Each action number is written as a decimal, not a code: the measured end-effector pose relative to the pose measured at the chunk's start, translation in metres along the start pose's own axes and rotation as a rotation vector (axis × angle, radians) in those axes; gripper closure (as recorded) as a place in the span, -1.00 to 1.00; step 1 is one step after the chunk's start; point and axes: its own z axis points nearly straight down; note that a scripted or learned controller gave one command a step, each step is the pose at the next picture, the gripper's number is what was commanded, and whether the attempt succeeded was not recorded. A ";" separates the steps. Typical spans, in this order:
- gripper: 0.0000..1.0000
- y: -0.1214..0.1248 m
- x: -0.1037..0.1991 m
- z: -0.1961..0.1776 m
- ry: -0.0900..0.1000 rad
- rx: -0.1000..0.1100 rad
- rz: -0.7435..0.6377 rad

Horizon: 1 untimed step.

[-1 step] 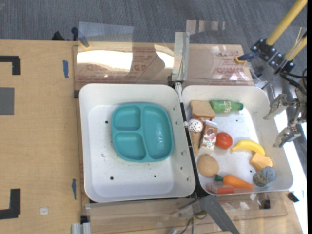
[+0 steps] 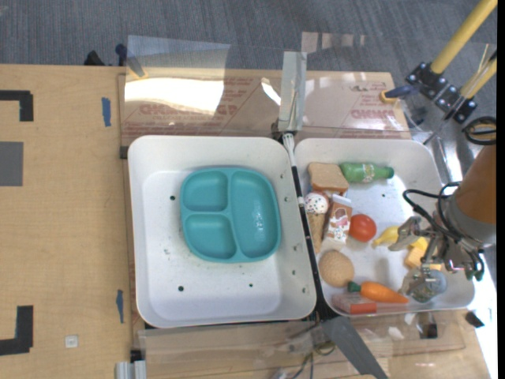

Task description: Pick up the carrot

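The carrot (image 2: 380,293) is orange with a green stub at its left end. It lies flat near the front wall of the right bin (image 2: 442,168). My gripper (image 2: 423,260) hangs low over the right side of that bin, just right of and slightly behind the carrot's tip. The arm's orange band (image 2: 483,200) sits above it at the view's right edge. Nothing shows held in the gripper, and its metal parts and cables blur together, so its state is unclear.
The right bin also holds a yellow banana (image 2: 387,235), a red tomato (image 2: 363,227), a round brown cookie (image 2: 337,268), a small carton (image 2: 339,220), a green bottle (image 2: 365,171) and a red pepper (image 2: 361,308) beside the carrot. A teal divided plate (image 2: 231,213) lies in the left bin (image 2: 150,235).
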 end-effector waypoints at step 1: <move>-1.00 0.079 -0.004 0.023 -0.036 0.004 0.127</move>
